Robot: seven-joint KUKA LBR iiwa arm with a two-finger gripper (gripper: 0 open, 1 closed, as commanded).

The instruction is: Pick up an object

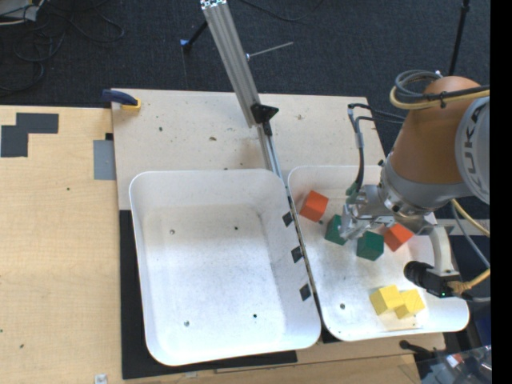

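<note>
I see the gripper point(355, 226) low in the right bin point(448, 320), its metal fingers pointing down among the blocks, but I cannot tell from this angle whether they are apart, together or clamped on anything. A dark green block point(335, 230) sits right against the gripper's left side in the view, and a second green block point(370, 246) lies just below and to the right of it, touching or nearly so. A red-orange block point(397, 235) is just beside that one, partly under the arm point(436, 146). An orange block point(314, 206) lies a little apart, toward the bin's upper left, near the divider. A yellow block point(397, 301) rests well apart, near the front edge of the same bin. The arm reaches in from the right, its orange band above the wrist. The left bin point(160, 214) lies alongside, and a slanted aluminium bar point(234, 54) rises behind the two bins
</note>
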